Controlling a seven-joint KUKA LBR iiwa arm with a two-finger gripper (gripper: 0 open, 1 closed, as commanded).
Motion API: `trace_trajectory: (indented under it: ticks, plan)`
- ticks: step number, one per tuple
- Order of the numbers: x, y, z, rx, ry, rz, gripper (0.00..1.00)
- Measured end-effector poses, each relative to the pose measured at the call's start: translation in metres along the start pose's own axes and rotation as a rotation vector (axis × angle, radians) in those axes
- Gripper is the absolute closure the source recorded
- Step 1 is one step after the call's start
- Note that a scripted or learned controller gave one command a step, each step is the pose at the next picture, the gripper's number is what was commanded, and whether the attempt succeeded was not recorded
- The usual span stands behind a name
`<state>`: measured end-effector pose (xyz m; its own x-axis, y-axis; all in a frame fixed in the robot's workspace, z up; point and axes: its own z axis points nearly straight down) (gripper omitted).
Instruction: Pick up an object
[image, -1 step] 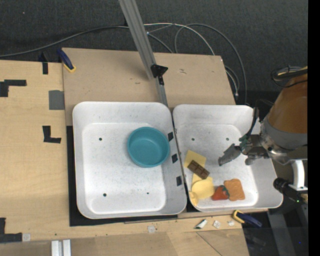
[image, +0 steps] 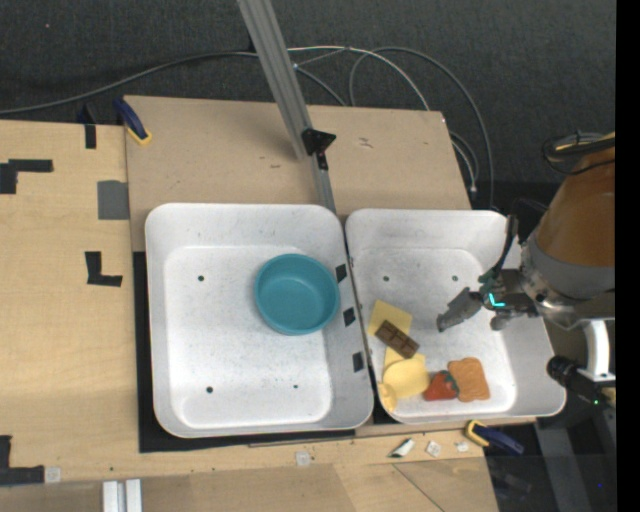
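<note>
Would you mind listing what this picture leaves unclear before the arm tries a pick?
- Gripper: small and dark in the camera view, so its state is unreadable.
- Arm: cut off by the right edge.
- Red piece: too small to identify, crowded between yellow piece and orange piece.

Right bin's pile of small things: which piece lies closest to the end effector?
The orange-brown piece at the pile's right end, just below the end effector. The red piece, yellow pieces and brown bar lie further left in the right bin.
</note>
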<state>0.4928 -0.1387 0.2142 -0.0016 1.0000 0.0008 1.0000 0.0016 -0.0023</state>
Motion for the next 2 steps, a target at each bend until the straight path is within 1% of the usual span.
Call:
trace_trajectory:
  ticks: [1, 2]
  plan:
    - [-0.004, 0.004, 0.061, 0.006, 0.001, 0.001, 0.00]
    - [0.003, 0.000, 0.123, 0.004, 0.001, 0.000, 0.00]
